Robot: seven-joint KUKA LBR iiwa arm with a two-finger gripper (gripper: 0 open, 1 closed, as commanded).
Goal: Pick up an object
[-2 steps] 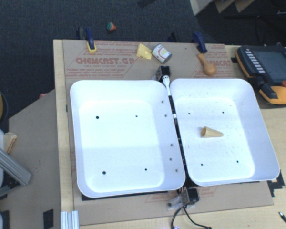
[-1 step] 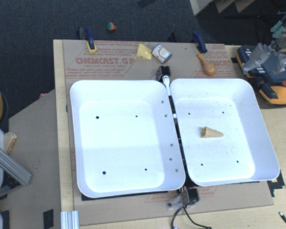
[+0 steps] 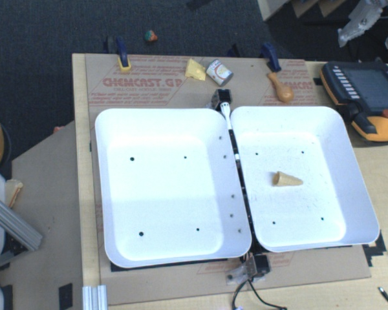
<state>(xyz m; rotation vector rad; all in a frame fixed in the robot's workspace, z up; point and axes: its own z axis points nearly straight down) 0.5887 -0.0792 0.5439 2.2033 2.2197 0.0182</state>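
- A small tan cone-shaped object (image 3: 287, 179) lies on its side on the floor of the right shallow white plastic bin (image 3: 349, 141), a little right of the bin's middle, its narrow tip pointing left, well apart from every wall.
- The left shallow white plastic bin (image 3: 103, 173) sits just beside the right one; their inner rims meet along a dark seam running from top to bottom.
- Both bins rest on a brown cardboard-covered bench (image 3: 84, 95) printed with red lettering.
- Behind the bins, on the bare bench, lie a yellow wedge-shaped piece (image 3: 195, 70), a small grey-and-white box (image 3: 219, 72) just beside it, and an orange-brown pear-shaped piece (image 3: 281, 88) further right.
- Two blue-handled clamps (image 3: 122, 51) grip the bench's far edge.
- A black-and-orange handheld pendant (image 3: 362, 95) rests at the right side of the bench.
- The claw's state cannot be told from this view.
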